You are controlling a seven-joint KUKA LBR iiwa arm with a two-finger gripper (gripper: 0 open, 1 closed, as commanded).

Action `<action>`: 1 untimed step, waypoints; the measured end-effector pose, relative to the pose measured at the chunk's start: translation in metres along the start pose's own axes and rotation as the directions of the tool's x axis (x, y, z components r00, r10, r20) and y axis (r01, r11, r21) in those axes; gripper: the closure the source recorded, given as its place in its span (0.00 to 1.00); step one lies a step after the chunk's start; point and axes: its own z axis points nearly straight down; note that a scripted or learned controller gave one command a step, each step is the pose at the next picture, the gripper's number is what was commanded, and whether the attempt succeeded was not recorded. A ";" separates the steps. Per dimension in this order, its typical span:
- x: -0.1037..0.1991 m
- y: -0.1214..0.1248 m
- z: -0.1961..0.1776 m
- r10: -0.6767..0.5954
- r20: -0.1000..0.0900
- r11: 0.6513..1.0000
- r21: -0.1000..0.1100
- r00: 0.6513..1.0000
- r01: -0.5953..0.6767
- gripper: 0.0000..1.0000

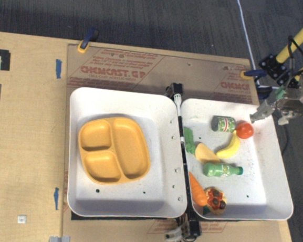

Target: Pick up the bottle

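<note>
The green bottle (221, 170) lies on its side in the right bin (272, 181), just below the banana (229, 147), while the hand (268, 109) hovers over the bin's top right corner, grip impossible to tell.

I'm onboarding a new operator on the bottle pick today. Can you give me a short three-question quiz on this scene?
1. True or false: the green bottle lies on its side in the right bin.
2. Which item lies closest to the bottle? A) yellow cheese wedge B) tomato C) can
3. What sits in the left bin?

Key:
1. True.
2. A; the wedge sits just above the bottle's left end in the camera view.
3. A yellow divided plate with three compartments.
</note>
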 end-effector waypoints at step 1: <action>0.000 0.001 -0.011 -0.001 0.002 1.000 -0.003 1.000 0.001 1.00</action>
